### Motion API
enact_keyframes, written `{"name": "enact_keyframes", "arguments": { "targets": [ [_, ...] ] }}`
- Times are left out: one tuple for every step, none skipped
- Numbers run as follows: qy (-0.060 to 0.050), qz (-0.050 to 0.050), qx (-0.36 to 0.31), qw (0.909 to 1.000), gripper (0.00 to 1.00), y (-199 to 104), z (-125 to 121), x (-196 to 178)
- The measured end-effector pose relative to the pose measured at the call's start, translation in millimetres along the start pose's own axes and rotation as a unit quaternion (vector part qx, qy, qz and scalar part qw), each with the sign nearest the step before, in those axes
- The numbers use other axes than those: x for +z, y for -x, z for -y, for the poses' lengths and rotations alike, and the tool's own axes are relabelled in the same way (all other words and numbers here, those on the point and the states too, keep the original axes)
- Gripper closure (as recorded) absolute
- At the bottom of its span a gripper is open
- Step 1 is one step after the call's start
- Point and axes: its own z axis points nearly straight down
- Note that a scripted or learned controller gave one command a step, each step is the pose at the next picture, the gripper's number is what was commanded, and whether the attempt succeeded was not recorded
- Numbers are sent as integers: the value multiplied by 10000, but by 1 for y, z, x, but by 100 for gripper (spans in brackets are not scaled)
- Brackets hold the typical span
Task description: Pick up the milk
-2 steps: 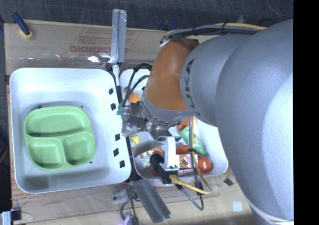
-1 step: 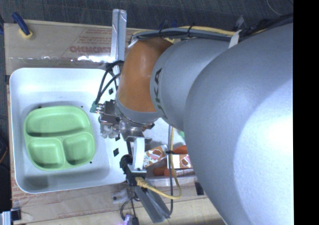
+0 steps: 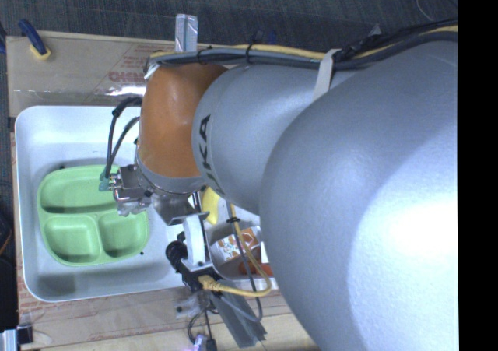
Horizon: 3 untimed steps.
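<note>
Nearest us, the grey arm [image 3: 350,186] blocks most of the bench. Just under its wrist we can make out a small carton, probably the milk [image 3: 233,248], white with orange print, mostly hidden. Further left, a green divided tray [image 3: 78,221] sits in the left white bin [image 3: 31,155]. Gripper state, can't tell from here.

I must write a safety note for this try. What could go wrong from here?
1. The arm covers most of the right bin, so the milk cannot be checked from above; the grasp may miss.
2. A carton with orange print lies close under the wrist; the descent could knock it.
3. Loose cables hang nearby and might snag.
</note>
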Motion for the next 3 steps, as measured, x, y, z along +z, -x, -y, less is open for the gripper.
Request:
{"name": "enact_keyframes", "arguments": {
  "targets": [
    [7,0,-867,9962,100,-15,-11,9],
    [7,6,-501,9987,100,-37,1,6],
    [-16,0,-3220,9467,100,-24,2,14]
  ]
}}
